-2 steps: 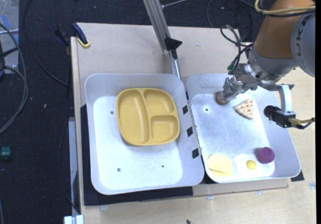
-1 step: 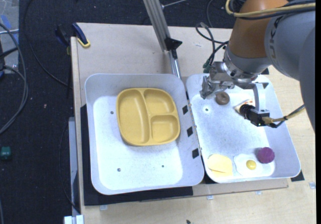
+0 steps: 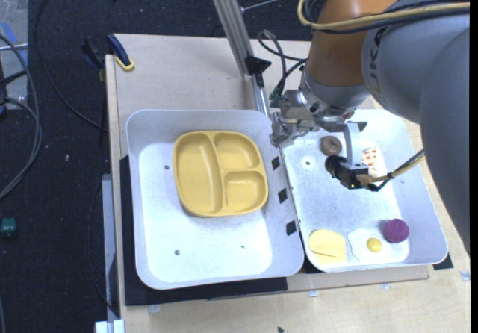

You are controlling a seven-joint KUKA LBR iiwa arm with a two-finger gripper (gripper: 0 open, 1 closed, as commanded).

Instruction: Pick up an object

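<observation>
Two shallow white bins with rounded corners sit side by side on the pale table (image 3: pixel 187 70). The left bin (image 3: pixel 149 249) holds one glossy yellow plastic tray (image 3: pixel 220 172) with three compartments. In the right bin (image 3: pixel 426 219), the pincer (image 3: pixel 302 124) hangs over the far-left corner; its state cannot be told. Nearby lie one small brown disc (image 3: pixel 331 146) and one white card with red print (image 3: pixel 371 157), unreadable. Along the near edge: one yellow wedge (image 3: pixel 327 243), one fried-egg shape (image 3: pixel 371 245), one purple ball (image 3: pixel 396 231).

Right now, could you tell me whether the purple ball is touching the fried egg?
Cannot tell. In the camera view the purple ball sits at the upper right edge of the fried egg, with no plain gap or contact showing.
</observation>
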